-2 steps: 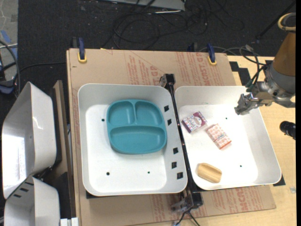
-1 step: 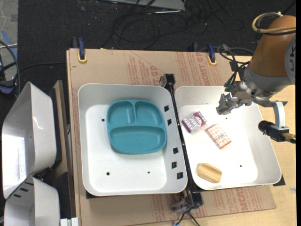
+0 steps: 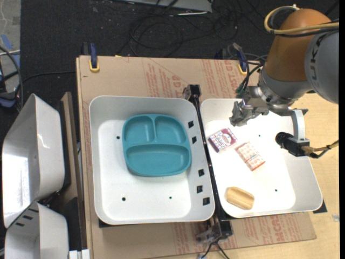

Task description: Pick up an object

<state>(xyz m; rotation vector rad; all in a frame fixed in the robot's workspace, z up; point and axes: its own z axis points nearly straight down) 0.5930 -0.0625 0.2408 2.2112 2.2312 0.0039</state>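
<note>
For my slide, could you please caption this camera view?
KUKA gripper above right bin with two packets and a bun; teal tray in left bin.

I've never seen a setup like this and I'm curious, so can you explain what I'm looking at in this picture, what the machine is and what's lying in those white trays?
This is one picture from a camera fixed above a bench, looking down at a slant. The big grey and orange shape at the upper right is a robot arm run by a program. At its end is a claw, hanging over the right tray; nothing shows between its fingers. That tray holds a small purple packet, a small red and white box and a tan bun-like piece. The left tray holds a blue divided plate. The arm's job is to pick up one object, and that has not happened yet.
</note>
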